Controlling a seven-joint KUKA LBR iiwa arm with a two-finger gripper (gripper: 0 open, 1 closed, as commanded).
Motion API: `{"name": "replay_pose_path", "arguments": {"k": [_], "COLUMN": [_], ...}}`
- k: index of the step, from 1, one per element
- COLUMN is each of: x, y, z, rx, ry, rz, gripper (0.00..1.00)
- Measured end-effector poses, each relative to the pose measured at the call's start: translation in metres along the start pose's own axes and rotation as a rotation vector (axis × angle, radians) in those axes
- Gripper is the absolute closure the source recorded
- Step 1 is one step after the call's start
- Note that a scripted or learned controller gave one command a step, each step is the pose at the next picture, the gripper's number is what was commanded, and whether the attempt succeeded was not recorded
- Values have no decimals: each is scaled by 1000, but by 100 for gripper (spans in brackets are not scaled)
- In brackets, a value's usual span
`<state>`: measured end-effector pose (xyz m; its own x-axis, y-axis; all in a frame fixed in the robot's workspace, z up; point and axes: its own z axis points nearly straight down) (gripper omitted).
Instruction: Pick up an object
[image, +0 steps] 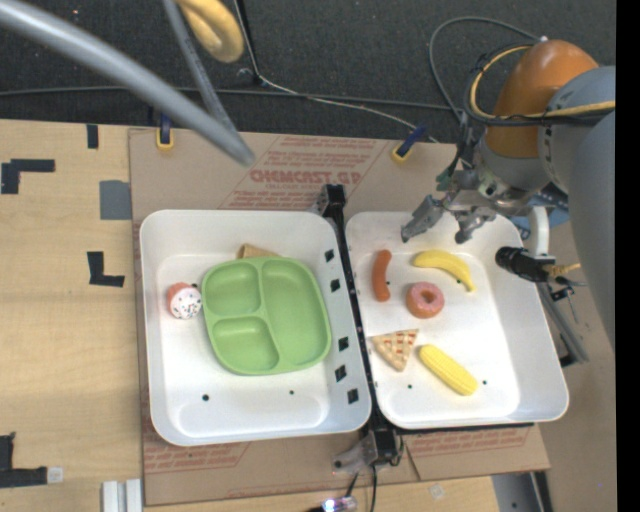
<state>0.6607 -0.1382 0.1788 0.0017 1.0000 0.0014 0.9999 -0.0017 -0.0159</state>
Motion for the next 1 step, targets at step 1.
{"name": "replay_pose_path", "arguments": {"k": [1], "x": [0], "y": [3], "z": [-9], "rx": [-14], "ry": [-2], "rz": [-3], "gripper": [0]}}
